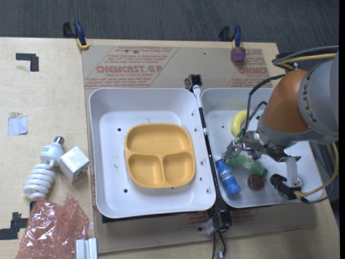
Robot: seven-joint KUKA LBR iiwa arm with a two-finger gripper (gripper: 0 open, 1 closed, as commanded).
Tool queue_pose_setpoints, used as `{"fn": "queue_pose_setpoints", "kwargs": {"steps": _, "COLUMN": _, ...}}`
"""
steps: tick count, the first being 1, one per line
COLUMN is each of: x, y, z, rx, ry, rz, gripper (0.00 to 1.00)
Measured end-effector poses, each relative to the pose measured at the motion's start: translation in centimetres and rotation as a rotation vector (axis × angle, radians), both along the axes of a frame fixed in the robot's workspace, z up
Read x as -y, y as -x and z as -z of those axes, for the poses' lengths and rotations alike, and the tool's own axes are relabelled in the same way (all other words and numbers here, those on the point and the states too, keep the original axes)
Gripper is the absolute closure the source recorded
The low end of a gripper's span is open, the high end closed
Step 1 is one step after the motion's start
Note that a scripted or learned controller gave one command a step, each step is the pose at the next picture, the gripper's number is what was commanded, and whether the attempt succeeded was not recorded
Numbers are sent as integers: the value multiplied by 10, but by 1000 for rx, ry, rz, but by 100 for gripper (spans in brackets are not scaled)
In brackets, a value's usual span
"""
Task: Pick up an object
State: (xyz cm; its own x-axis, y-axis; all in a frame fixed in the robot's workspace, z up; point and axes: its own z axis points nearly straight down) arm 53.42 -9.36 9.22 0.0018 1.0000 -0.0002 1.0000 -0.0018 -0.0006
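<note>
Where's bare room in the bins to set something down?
Left bin: a bare white band rings the yellow divided tray, widest along the far wall. Right bin: bare at its far-left corner; crowded near the pincer with banana, blue bottle and brown piece.

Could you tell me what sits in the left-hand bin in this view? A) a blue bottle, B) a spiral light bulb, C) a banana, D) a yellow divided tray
D: the yellow divided tray lies in the middle of the left bin, while the blue bottle lies in the right bin.
</note>
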Motion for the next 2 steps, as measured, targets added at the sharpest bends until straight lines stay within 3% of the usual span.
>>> {"fn": "queue_pose_setpoints", "kwargs": {"steps": 1, "x": 1, "y": -1, "z": -10, "rx": 2, "ry": 1, "rz": 1, "gripper": 100}}
{"fn": "queue_pose_setpoints", "kwargs": {"steps": 2, "x": -78, "y": -32, "z": -100, "rx": 2, "ry": 1, "rz": -3, "gripper": 100}}
